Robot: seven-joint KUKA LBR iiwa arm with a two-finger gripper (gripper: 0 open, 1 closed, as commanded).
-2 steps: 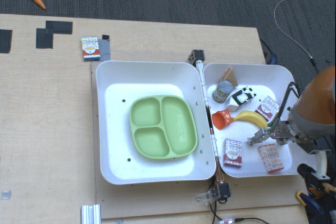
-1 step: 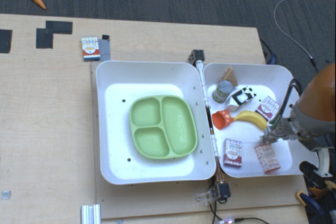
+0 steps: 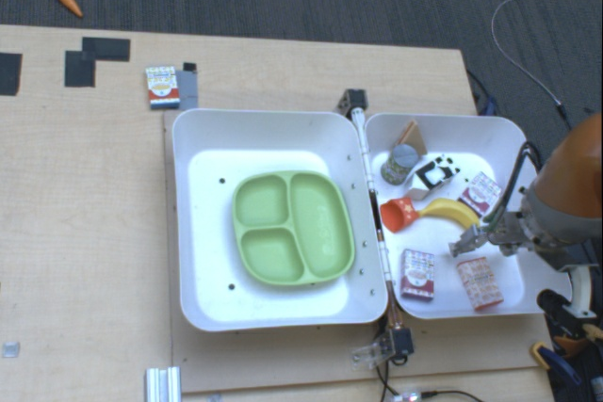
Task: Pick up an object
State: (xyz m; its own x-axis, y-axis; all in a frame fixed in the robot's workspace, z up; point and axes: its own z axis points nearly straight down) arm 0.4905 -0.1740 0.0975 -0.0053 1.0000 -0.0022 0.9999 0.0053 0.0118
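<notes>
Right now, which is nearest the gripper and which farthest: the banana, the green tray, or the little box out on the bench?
From the gripper:
1. Banana, beside it in the right bin.
2. Green tray, in the left bin.
3. Little box, on the bench beyond the left bin's far corner.

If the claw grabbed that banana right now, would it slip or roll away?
The banana is curved and lies flat, so it would probably rock or pivot rather than roll. Its skin looks smooth, so it might slip. The red scoop at its end may get nudged.
</notes>
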